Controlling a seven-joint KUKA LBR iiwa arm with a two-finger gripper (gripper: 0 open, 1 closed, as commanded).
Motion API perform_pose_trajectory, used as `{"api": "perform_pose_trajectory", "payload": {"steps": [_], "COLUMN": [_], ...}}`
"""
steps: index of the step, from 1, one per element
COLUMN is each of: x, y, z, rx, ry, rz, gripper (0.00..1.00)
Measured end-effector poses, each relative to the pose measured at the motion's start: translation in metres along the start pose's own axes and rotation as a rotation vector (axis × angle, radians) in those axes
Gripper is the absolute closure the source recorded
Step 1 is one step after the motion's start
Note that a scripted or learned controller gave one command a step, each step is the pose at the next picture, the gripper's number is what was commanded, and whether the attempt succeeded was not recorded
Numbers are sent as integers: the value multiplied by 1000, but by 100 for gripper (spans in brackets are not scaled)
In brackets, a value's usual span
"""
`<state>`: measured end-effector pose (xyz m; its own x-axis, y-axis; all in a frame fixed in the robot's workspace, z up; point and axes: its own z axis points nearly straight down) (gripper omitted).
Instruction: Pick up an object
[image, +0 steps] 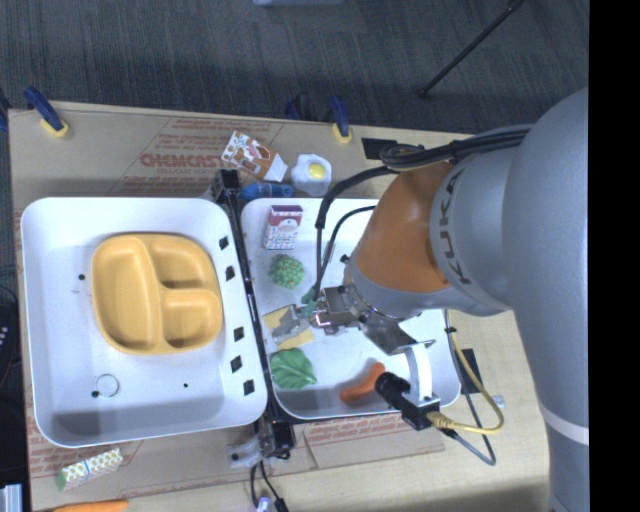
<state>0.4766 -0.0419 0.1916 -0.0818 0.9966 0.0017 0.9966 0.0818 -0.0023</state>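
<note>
- The arm (470, 240), grey with an orange band, reached in from the right and hung over the right bin (440, 395).
- The gripper (300, 318) sat low inside the right bin, near its left wall, pointing toward the divider between the two bins.
- How far the gripper was open could not be told; a yellowish item (285, 322) lay right at its tip, but whether it was gripped was unclear.
- A green leafy toy (293, 369) lay in the right bin, just below the gripper.
- An orange carrot (360, 385) lay in the right bin, below the gripper and to the right of the leafy toy, near the bin's lower wall.
- A green ball (287, 270) of bumpy texture lay in the right bin, above the gripper.
- A small red and white carton (283, 226) lay above the green ball, at the top of the right bin.
- The left bin (50, 300) stood beside the right bin, sharing the black divider.
- A yellow tray (155, 292) with compartments rested in the middle of the left bin.
- On the tabletop (130, 150) above the right bin lay a small printed box (246, 153), a blue item (266, 190), and a white and yellow item (312, 171).
- A yellow cable (470, 420) trailed past the right bin's lower right corner.
</note>
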Motion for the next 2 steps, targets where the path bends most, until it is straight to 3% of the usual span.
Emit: {"api": "perform_pose_trajectory", "payload": {"steps": [1, 2], "x": [-38, -63], "y": [85, 65], "z": [0, 100], "rx": [0, 2], "ry": [-1, 0], "rz": [-44, 75], "gripper": [0, 0]}}
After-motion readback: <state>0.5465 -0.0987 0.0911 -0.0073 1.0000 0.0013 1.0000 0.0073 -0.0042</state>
